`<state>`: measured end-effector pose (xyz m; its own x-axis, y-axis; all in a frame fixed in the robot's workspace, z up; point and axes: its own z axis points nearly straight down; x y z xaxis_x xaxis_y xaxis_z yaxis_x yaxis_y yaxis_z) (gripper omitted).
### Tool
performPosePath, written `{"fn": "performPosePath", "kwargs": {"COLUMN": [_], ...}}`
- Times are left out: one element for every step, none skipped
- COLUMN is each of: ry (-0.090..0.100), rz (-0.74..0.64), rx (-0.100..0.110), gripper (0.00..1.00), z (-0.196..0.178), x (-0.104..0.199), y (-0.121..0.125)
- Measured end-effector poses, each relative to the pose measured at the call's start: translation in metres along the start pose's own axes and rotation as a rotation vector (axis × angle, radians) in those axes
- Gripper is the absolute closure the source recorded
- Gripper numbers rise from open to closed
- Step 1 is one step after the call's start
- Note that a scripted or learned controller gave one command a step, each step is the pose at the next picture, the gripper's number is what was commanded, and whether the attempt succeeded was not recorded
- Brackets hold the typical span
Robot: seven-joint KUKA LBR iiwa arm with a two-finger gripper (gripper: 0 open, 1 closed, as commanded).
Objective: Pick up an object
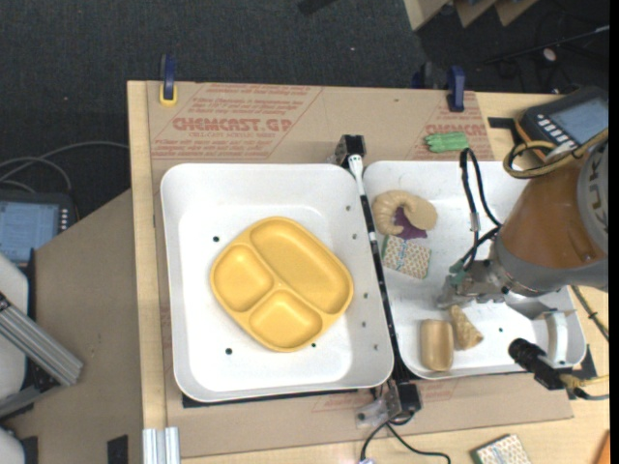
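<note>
From above, the left bin (184,259) holds a yellow divided plate (280,281) near its middle, with bare white floor on every side. In the right bin (406,361), the gripper (462,293) hangs low over the floor, just above two tan pieces (447,339) near the front rim; whether it grips anything cannot be told. A curved tan toy (403,211) and a patterned pouch (406,255) lie toward the back, beside the shared wall.
</note>
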<state>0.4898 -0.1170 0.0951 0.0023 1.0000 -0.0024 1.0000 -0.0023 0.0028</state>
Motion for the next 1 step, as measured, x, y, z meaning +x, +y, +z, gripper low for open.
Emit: {"fn": "performPosePath", "kwargs": {"ry": [0.001], "rz": [-0.007], "rx": [-0.006], "gripper": [1.0], "z": [-0.0937], "x": [0.0719], "y": [0.0502]}}
